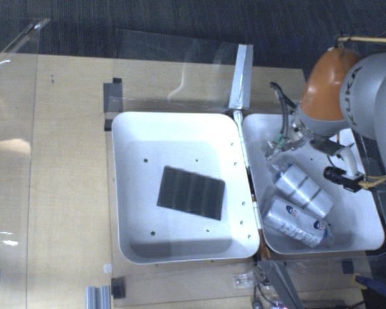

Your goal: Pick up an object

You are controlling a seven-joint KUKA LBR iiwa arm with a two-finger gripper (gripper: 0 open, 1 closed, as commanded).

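Nearest us, crinkly silver foil packets [296, 221] crowd the right white bin [367, 234] beneath our gripper [280, 143], jaw state unclear, so we risk slipping.

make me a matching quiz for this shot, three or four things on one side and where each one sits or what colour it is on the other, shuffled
Things:
1. dark ridged pad
2. silver can
3. orange band
4. clear plastic sheet

Places:
A. on the arm, over the right bin's far end
B. lying flat in the left bin
C. on the bench, left of both bins
D. lying on its side in the right bin

Pairs: 1-B, 2-D, 3-A, 4-C
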